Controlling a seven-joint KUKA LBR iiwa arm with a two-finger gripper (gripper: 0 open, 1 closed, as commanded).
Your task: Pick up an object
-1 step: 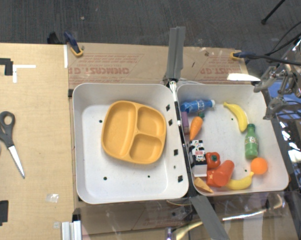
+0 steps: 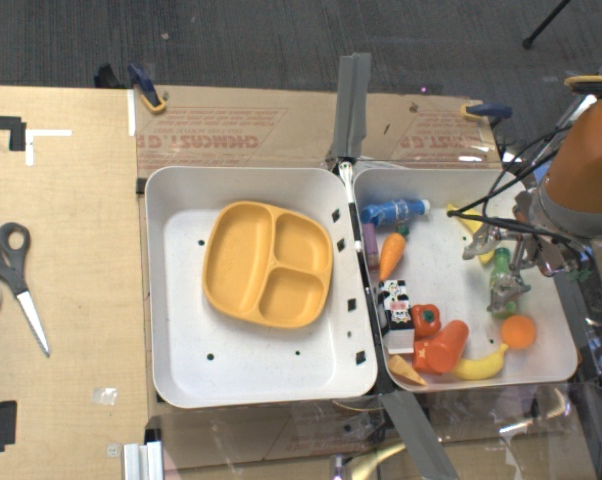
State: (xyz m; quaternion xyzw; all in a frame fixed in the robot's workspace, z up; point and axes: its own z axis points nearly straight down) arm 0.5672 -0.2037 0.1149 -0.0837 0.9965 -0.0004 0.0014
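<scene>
Where pincer (image 2: 503,286) hangs over right bin (image 2: 436,193), finger state cannot be told. Just below pincer: small orange ball (image 2: 518,331), round and smooth. Left of ball: curved yellow banana (image 2: 480,365), glossy red cup (image 2: 442,347) on its side. Grey arm (image 2: 571,208) entering from right, wrist angled downward.

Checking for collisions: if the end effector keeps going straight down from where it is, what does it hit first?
Probably the green object right under the end effector, with the orange ball just beside it; depth is hard to judge from this slanted view.
</scene>
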